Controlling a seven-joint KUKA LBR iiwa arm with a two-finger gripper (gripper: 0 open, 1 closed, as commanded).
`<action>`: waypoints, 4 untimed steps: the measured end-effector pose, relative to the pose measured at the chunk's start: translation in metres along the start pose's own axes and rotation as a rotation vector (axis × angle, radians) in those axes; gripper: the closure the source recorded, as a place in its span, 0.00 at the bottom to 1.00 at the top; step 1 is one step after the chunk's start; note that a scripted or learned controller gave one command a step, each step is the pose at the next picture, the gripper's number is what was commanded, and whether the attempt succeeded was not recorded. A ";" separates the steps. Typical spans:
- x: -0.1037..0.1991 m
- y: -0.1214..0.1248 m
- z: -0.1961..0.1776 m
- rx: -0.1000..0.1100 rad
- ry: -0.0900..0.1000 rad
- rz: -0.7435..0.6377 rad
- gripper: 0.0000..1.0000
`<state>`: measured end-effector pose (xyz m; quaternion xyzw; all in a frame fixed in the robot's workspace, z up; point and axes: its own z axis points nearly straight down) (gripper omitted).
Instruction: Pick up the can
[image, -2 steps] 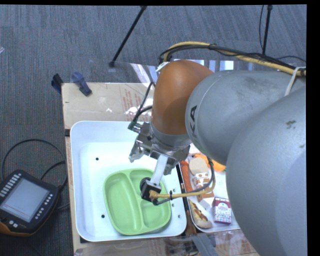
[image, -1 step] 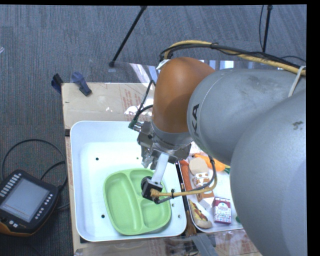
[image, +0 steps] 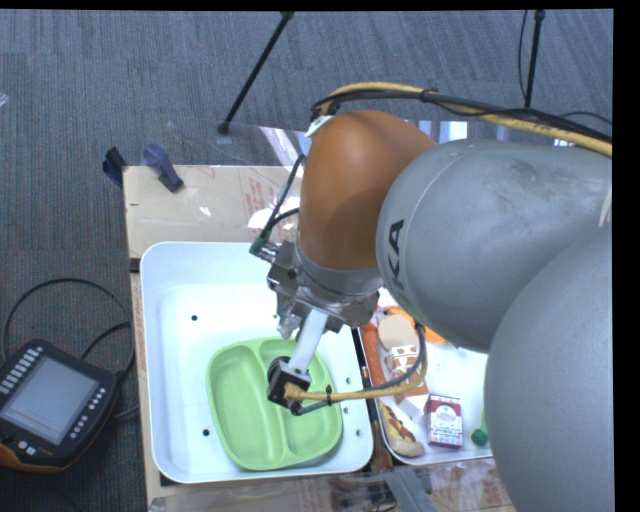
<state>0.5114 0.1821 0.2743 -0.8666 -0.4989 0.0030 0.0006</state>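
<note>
Risk first: the gripper (image: 305, 308) hangs over the green divided plate (image: 250, 420) in the left bin (image: 165, 330), and whether it is spread or closed I cannot tell (the wrist covers it). Where the can lies I also cannot tell; the arm hides much of the right bin (image: 462, 375). A descent here would probably hit the plate and grasp nothing. Counted: two bins, one plate, one toy hot dog (image: 400, 428), one red-and-white box (image: 445, 420).
</note>
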 end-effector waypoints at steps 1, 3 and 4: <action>0.029 -0.005 0.157 0.004 -0.002 -0.050 1.00; 0.022 0.015 0.171 -0.014 0.050 -0.126 0.00; 0.014 0.017 0.170 -0.009 0.055 -0.027 0.00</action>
